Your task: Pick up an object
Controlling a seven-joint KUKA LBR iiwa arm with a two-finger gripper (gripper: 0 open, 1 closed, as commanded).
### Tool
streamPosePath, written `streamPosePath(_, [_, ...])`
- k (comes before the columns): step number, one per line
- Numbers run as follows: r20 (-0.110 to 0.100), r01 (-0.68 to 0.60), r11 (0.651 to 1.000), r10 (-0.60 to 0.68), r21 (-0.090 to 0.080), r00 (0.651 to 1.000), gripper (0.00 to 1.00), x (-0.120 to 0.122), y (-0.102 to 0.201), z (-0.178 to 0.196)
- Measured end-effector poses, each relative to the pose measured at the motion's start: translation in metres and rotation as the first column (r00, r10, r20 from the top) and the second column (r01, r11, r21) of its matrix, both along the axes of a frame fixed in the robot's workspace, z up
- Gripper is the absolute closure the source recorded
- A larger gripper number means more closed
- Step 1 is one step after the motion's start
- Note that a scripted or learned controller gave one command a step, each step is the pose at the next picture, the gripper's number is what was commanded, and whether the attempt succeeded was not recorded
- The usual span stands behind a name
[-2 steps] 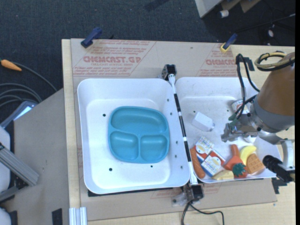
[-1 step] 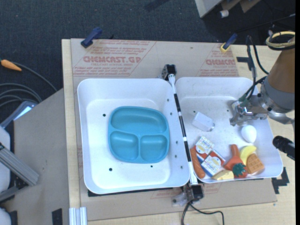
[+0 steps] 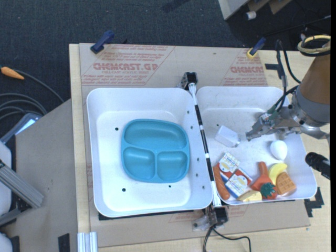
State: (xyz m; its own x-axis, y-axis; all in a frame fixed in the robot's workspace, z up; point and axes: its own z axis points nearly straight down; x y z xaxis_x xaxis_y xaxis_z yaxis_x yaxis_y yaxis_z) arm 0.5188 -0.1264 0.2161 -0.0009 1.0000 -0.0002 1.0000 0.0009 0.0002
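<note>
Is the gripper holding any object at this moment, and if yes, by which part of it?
Nothing is held. The gripper hangs over the right bin, with no object between its fingers; the white block lies beside it, apart.

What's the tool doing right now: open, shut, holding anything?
Tool: cannot be told; it hangs over the right bin, between the white block and the egg.
</note>
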Motion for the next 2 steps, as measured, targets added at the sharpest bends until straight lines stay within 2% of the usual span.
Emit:
streamPosePath(1, [-0.002, 0.002, 1.000, -0.002, 0.000, 1.000, 0.00, -0.040, -0.042, -0.085])
streamPosePath(2, [0.000, 0.002, 1.000, -0.002, 0.000, 1.000, 0.00, -0.040, -0.070, -0.132])
